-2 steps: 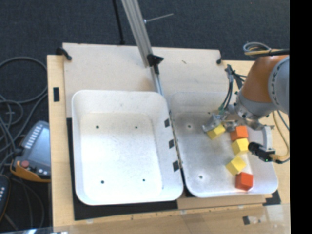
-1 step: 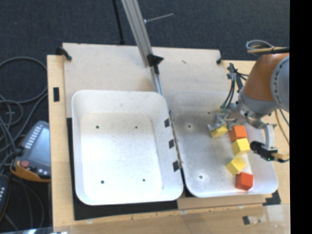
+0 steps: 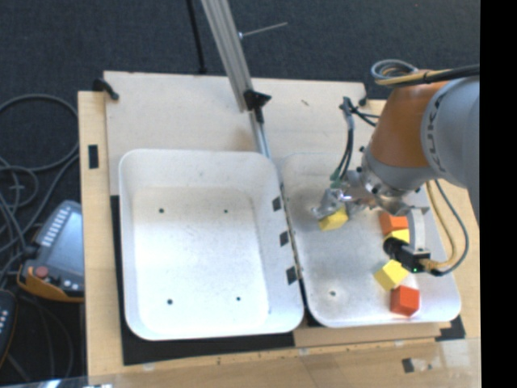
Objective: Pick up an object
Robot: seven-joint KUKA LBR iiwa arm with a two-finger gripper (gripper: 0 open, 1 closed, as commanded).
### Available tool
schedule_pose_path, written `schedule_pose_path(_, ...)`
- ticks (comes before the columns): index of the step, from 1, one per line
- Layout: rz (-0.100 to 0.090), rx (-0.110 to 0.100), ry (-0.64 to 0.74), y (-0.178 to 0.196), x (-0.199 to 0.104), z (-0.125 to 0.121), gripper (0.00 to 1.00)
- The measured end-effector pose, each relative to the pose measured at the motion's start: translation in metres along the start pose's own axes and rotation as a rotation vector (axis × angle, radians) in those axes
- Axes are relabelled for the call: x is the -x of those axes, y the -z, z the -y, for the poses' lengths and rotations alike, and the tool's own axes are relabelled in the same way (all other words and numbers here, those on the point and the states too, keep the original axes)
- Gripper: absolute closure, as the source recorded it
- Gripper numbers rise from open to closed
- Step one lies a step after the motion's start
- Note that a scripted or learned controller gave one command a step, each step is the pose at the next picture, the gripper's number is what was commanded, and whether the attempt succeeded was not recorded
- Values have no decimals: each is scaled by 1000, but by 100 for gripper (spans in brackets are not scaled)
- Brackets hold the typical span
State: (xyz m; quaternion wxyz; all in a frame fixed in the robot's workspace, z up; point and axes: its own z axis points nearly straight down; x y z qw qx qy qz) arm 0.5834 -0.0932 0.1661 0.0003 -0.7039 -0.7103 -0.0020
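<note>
Lowest in the frame, at lower right, an orange block (image 3: 405,299) lies in the right bin (image 3: 339,297), with a yellow cube (image 3: 391,275) just above it. Higher, mid-right, the gripper (image 3: 332,211) pinches a yellow block (image 3: 334,220) (fingers closed around it); another orange block (image 3: 394,224) sits right.

A grey handheld pendant (image 3: 56,249) lies far left of the pincer. Black cables (image 3: 24,148) coil above it. A slanted aluminium post (image 3: 229,43) rises upper left.

Even, soft lighting; slightly blurry, low-resolution.
</note>
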Motion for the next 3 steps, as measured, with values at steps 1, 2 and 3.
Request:
schedule_pose_path(1, 5, -3, -10, -20, 14, -10, 100)
schedule_pose_path(2, 1, 4, 1, 33, -61, -29, 100)
schedule_pose_path(3, 1, -4, -2, 30, -113, -24, 100)
